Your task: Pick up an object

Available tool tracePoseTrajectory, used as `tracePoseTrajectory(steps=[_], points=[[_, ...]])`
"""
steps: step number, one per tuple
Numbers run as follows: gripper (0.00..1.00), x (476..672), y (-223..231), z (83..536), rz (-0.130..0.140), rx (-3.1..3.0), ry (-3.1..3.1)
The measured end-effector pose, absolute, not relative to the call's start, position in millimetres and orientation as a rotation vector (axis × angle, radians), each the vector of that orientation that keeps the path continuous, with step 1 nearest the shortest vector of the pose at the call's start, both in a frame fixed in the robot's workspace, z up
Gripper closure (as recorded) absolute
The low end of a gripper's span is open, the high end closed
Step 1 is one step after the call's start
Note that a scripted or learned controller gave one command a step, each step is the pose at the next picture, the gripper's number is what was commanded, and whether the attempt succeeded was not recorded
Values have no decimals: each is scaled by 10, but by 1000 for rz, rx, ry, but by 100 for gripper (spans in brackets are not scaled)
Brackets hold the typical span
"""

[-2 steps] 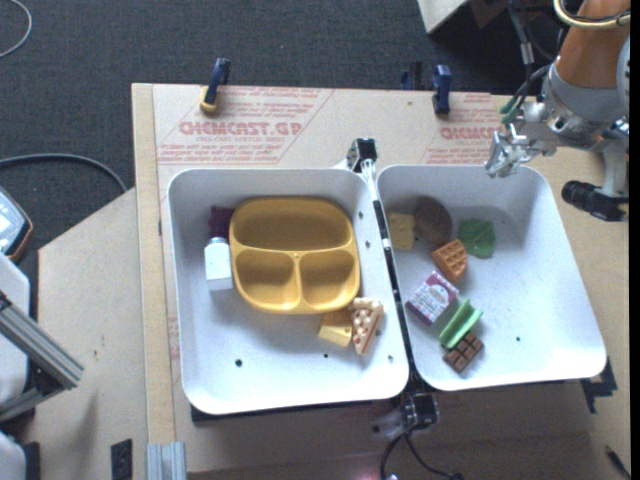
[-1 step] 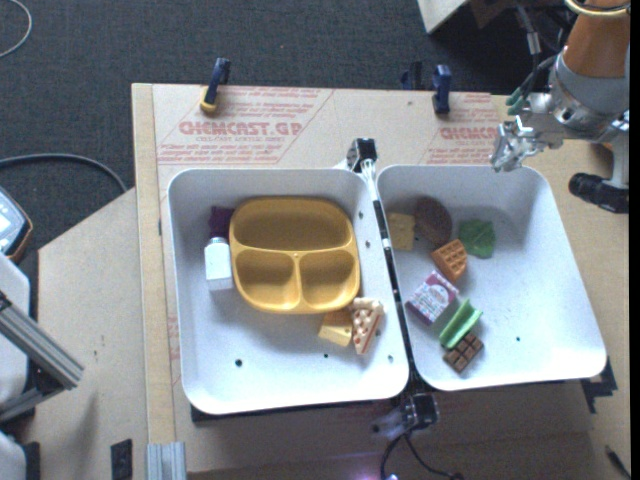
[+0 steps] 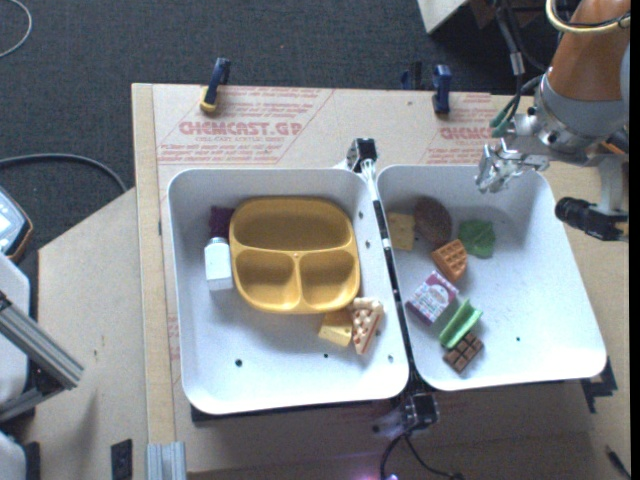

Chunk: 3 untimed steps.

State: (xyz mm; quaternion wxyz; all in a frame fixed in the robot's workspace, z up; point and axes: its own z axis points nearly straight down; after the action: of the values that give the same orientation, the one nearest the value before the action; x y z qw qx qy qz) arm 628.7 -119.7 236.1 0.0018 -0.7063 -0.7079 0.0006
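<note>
1. At the far right corner of the right bin [image 3: 585, 340], the gripper [image 3: 497, 175] hangs above the far rim; the grey arm [image 3: 590, 58] with its orange band reaches in from the right.
2. Fingers: small and partly blurred at this angle. Cannot tell whether they stand wide or narrow. Nothing is visible between them.
3. Candidate objects, right bin: a brown round piece [image 3: 433, 218] and a pale yellow block [image 3: 402, 231] toward the far left; a green leaf-like piece [image 3: 478, 237] just right of them; an orange waffle [image 3: 450, 259] near the middle; a pink-and-white packet [image 3: 432, 298], a green strip [image 3: 459, 322] and a chocolate-brown bar [image 3: 463, 352] toward the near side.
4. Left bin [image 3: 190, 368]: a yellow divided tray [image 3: 294, 254], a white bottle [image 3: 218, 264] touching its left edge, a dark purple item [image 3: 221, 218] just beyond the bottle, a pizza-slice toy [image 3: 366, 325] and a small yellow wedge [image 3: 335, 334] at the tray's near right.
5. Both bins sit on a board on the table [image 3: 150, 168].
6. Progress, judged: the pick is not yet done. All objects lie in the bins; none is lifted. The gripper is nearest the green leaf-like piece and the brown round piece, but apart from both.
7. Left to do: choose a target, descend, close, lift.
</note>
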Motion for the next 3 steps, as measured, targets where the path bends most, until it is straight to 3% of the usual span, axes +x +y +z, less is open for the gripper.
tracePoseTrajectory(steps=[2,3], points=[[100,5595,-220,2213,3,-2212,-2222],[100,5101,167,2276,4,-2214,-2221]])
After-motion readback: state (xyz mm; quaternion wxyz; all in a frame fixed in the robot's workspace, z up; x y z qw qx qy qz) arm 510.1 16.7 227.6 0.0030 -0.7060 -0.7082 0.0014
